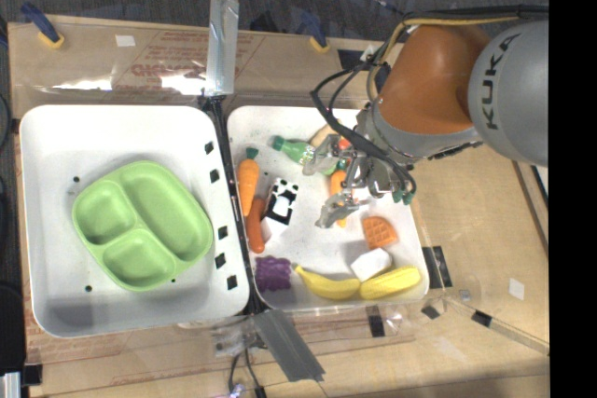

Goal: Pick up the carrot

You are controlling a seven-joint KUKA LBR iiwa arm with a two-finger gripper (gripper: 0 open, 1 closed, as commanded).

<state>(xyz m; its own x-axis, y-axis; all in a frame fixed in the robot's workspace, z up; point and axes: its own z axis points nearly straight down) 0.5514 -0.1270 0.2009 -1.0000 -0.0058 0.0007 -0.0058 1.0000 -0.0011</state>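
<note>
The carrot (247,181), orange with a small green top, lies lengthwise against the left wall of the right bin (410,200). A darker red-orange piece (256,228) lies just below it. My gripper (340,193) hangs over the middle of the right bin, about a hand's width to the right of the carrot and apart from it. Bits of a small orange thing (335,185) show right at the gripper, partly hidden by it; I cannot tell what it is or whether it is gripped.
Around the gripper lie a green bottle (293,147), a black-and-white cube (283,200), an orange ridged piece (380,231), a white block (370,263), a banana (359,284) and purple grapes (273,272). The left bin (37,200) holds a green divided plate (142,224).
</note>
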